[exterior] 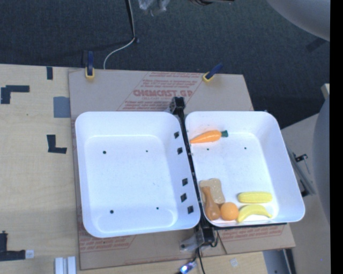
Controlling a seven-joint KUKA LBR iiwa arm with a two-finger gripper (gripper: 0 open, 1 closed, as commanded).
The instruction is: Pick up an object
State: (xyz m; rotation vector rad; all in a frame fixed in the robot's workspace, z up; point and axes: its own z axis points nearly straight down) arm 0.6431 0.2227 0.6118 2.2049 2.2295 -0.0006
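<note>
The right bin (268, 126) holds several toy foods. An orange carrot with a green tip (206, 137) lies near its far left wall. In the near part sit a tan bread slice (213, 189), a brown drumstick-like piece (209, 206), a small orange ball (229, 212), a yellow corn cob (254, 197) and a yellow banana (254, 213). A grey part of the arm (300, 16) shows at the top right corner.
The left bin (86, 134) stands beside the right one, joined by a black clip strip (185, 160). Both rest on a brown cardboard sheet (155, 91) clamped at the back. A white cable (120, 48) runs behind.
</note>
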